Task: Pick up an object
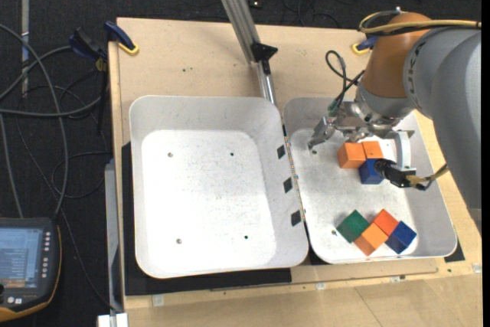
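In the right bin (321,195), an orange block (351,155) and a small blue block (370,171) lie touching each other at the upper middle. The gripper (346,135) hangs low over that bin's upper part, right above and beside these two blocks, partly covering them. Nothing can be seen held in it. Near the bin's front edge sits a tight cluster: a green block (353,226), an orange block (372,240), another orange block (386,223) and a blue block (401,237).
The left bin (153,165) lies beside the right one, with a ridge and black clips between them. A slanted metal rod (237,11) crosses the bench's back. The grey arm with its orange band (390,57) covers the right bin's far right corner.
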